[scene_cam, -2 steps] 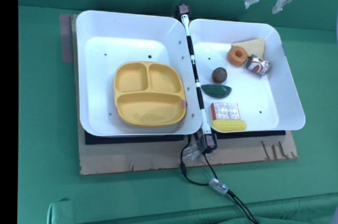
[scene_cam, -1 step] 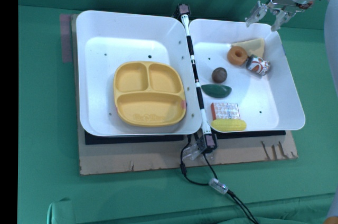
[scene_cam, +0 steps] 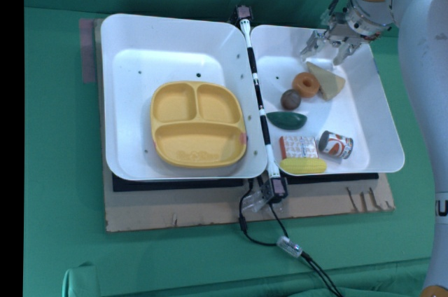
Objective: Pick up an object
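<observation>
My gripper hangs over the far part of the right bin, open, with nothing between its fingers. Just below it lies a pale cheese wedge, and beside that an orange donut. Nearer the front lie a brown ball, a dark green leaf-shaped piece, a small printed box, a red and white can on its side, and a yellow corn cob.
The left bin holds a yellow divided plate. A black and white rod runs along the seam between the bins, with cables trailing off the front. The grey arm rises at the right.
</observation>
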You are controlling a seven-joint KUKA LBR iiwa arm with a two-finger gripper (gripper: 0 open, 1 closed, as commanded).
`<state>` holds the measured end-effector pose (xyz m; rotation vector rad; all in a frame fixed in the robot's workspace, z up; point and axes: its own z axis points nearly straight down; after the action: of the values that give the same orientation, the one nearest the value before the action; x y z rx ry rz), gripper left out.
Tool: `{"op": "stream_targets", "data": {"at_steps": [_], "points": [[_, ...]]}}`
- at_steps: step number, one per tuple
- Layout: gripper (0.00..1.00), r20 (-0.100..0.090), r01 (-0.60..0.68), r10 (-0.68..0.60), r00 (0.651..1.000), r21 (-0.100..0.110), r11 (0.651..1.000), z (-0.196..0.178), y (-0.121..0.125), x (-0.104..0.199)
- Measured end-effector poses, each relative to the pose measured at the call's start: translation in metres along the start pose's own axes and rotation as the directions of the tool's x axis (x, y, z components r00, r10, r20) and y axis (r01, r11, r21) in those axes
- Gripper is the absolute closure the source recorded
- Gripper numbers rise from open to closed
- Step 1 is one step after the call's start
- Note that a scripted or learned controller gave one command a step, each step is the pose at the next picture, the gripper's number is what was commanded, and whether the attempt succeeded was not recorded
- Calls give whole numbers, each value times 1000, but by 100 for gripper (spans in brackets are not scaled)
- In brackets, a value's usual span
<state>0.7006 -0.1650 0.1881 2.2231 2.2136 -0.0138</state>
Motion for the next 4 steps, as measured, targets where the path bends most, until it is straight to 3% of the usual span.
{"op": "stream_targets", "data": {"at_steps": [1, 4], "points": [[0, 8, -2, 2, 1000, 2, 1000, 1, -1, 48], [0, 6, -4, 4, 1000, 3, 1000, 1, -1, 61]]}}
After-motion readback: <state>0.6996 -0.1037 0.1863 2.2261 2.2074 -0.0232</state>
